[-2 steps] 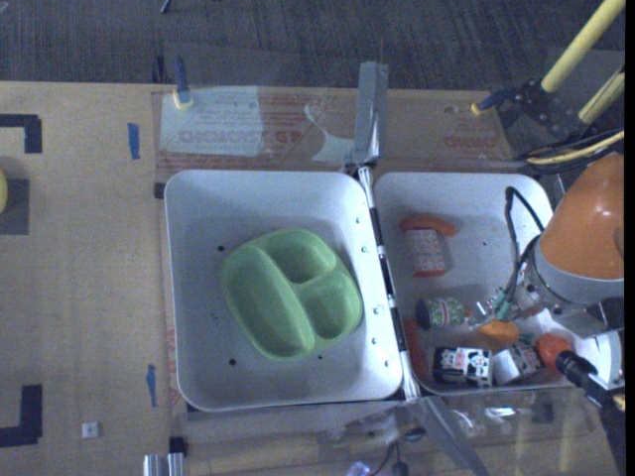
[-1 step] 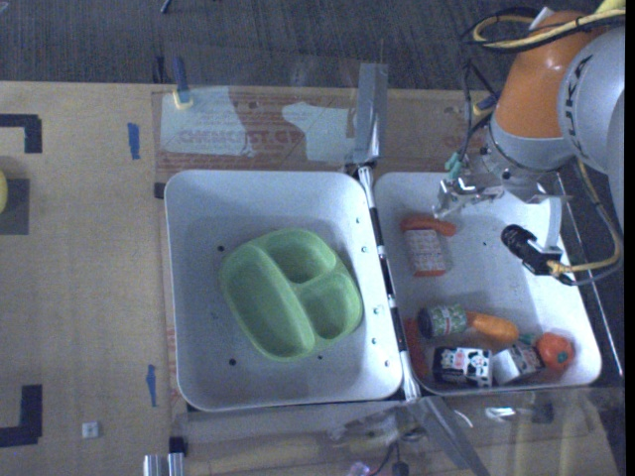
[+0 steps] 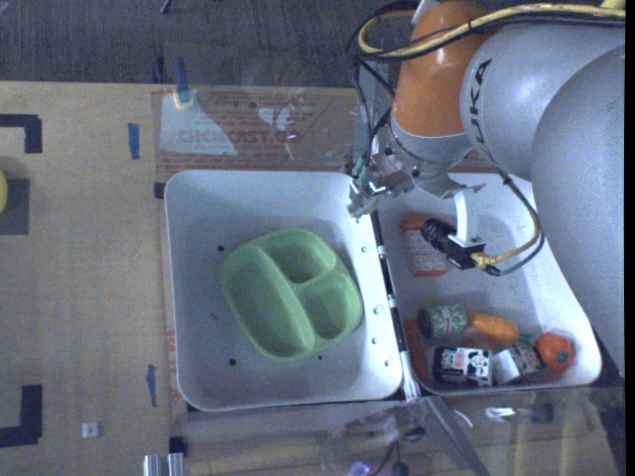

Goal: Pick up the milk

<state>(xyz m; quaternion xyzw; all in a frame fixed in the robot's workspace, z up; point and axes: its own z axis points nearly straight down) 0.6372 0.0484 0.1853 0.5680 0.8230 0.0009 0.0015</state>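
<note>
- Milk [image 3: 464,365]: a small carton with a black-and-white pattern, lying on its side at the near edge of the right bin [image 3: 556,266], just beside the divider between the two bins.
- Bottle [image 3: 468,322]: lies directly behind the milk, with a green-labelled body and an orange end; it is close to the milk, and contact between them cannot be determined.
- Orange item [image 3: 556,350]: a round piece in the near right corner of the right bin, to the right of the milk; a small pale object lies between the two.
- Flat packet [image 3: 425,251]: white with red edges, lies toward the far side of the right bin, partly under the arm's black fitting.
- Gripper [image 3: 363,198]: positioned over the far end of the divider, at the far right corner of the left bin [image 3: 189,266], well apart from the milk.
- Fingers: whether they are apart or together cannot be determined from this angle; nothing is seen between them.
- Green tray [image 3: 290,292]: three compartments, resting in the middle of the left bin.
- Tabletop [image 3: 79,286]: light wood, with blue tape marks and black corner marks left of the bins.
</note>
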